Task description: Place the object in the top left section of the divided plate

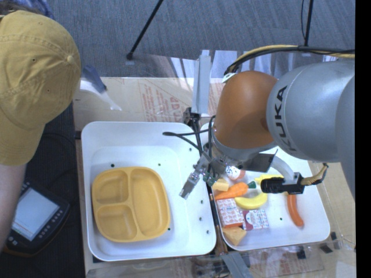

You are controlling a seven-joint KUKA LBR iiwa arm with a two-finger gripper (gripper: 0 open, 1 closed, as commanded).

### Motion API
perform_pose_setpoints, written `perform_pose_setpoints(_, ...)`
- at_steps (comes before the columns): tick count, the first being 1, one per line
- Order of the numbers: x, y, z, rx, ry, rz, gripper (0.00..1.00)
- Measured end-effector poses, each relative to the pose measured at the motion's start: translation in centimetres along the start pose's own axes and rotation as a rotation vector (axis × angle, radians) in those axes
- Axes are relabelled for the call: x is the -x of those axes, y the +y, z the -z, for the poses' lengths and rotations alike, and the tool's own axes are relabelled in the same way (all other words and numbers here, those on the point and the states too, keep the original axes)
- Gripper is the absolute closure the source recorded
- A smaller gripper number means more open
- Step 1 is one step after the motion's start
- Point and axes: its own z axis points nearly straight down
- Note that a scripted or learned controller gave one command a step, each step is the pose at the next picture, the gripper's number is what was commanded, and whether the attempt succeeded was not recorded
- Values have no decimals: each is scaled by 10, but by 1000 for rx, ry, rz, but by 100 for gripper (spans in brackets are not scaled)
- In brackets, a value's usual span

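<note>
Arm: the grey KUKA arm (313, 112) reaches in from the right, its orange band (246, 109) hanging over the seam between the two bins.
Gripper: the gripper (189, 189) sits low over the right edge of the left bin, slanting down and to the left.
Fingers: whether they are apart or together cannot be told; nothing is seen between them.
Left bin: the white left bin (116, 138) holds the divided plate (130, 202), yellow, with three sections, lying in the bin's lower left part, apart from the gripper.
Right bin: the white right bin (316, 227) holds the toy foods, clustered near its left side.
Objects: a carrot (232, 191) lies just beside a banana (252, 201); a red-and-white packet (231, 214) lies below them, with a cheese wedge (235, 235) under it; a sausage (295, 209) lies off to the right.
Person: a yellow cap (32, 80) fills the upper left, beyond the tabletop (145, 97).
</note>
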Motion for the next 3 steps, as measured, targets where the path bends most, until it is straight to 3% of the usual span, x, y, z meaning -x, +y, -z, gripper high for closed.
perform_pose_setpoints(2,0,0,0,0,0,0,0)
perform_pose_setpoints(3,130,-76,0,-1,-3,-33,0)
